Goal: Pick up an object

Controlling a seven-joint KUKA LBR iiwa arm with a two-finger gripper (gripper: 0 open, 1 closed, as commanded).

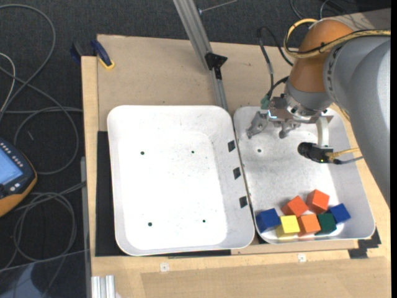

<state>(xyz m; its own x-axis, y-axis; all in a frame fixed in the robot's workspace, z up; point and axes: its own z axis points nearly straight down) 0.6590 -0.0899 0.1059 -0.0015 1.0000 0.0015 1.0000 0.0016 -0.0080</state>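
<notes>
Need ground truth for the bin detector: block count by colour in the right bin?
Small cubes at the near end of the right white bin:
Orange cubes: 3
Blue cubes: 2
Yellow cube: 1
Green cube: 1
Total: 7

A robotics lab is showing itself here: loose black cables (28, 185) are trailing over dark carpet (49, 17), a control pendant (12, 172) is lying at the left edge, and a plywood bench (155, 73) is carrying two white bins (167, 179) beneath an aluminium strut (195, 30).
</notes>
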